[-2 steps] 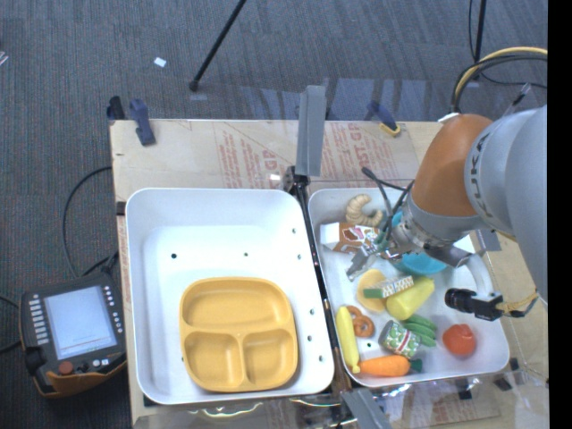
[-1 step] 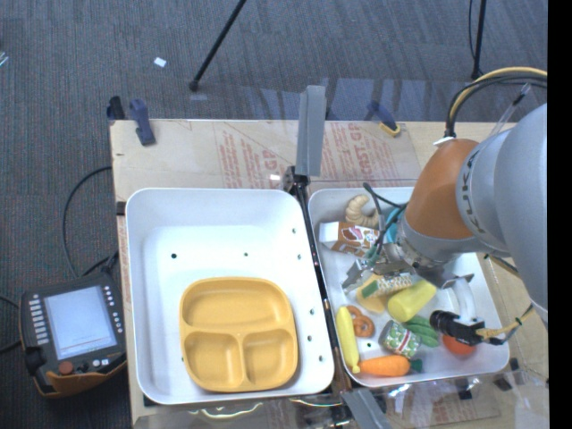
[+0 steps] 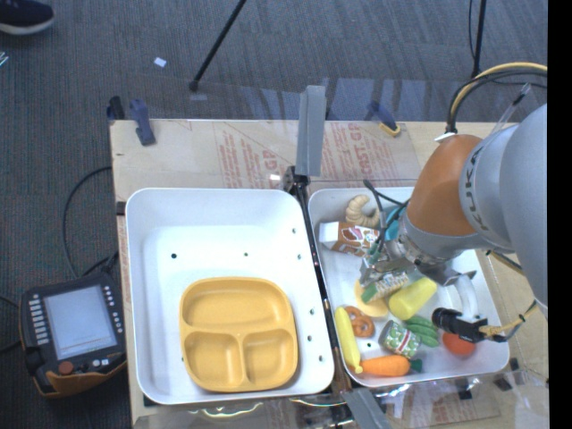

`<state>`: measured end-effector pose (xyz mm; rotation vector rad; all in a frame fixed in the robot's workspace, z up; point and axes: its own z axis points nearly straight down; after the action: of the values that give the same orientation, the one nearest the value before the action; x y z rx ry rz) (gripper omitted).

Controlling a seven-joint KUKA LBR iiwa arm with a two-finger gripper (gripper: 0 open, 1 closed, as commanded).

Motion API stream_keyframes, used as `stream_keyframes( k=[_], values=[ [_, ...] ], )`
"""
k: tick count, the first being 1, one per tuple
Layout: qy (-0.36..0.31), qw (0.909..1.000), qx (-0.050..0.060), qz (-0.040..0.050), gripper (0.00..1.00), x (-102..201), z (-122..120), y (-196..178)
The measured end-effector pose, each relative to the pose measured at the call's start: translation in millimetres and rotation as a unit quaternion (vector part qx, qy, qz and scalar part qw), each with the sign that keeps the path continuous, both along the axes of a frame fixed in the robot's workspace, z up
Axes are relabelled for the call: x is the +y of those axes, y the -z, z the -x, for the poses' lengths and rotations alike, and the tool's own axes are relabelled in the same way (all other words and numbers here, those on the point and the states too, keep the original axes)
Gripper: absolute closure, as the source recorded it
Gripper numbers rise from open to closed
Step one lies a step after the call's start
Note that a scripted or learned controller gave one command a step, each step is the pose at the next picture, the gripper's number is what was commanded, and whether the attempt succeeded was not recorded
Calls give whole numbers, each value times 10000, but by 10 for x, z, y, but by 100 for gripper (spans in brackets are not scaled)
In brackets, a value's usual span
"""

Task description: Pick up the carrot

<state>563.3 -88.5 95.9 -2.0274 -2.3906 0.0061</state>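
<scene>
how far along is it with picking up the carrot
Done: the arm has reached into the right bin, its gripper low among the toy food near the back. In hand: no carrot shows between the fingers. The carrot lies flat at the front wall of that bin, beside the banana, away from the gripper. Left: move to the carrot, grasp it and lift it.

We count two white bins: the left bin [image 3: 147,239] and the right bin [image 3: 496,351]. In the left one lies one yellow divided plate [image 3: 239,332]. Near the right bin's front edge we count one carrot [image 3: 386,365] and one banana [image 3: 348,337].
</scene>
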Motion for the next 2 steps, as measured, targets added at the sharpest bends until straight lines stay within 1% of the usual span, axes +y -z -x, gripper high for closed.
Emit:
stream_keyframes(
  k=[1, 2],
  values=[
    [13, 9999, 107, -5, 0, -8, 69, 75],
    [-19, 10000, 22, -6, 100, -5, 7, -87]
  ],
)
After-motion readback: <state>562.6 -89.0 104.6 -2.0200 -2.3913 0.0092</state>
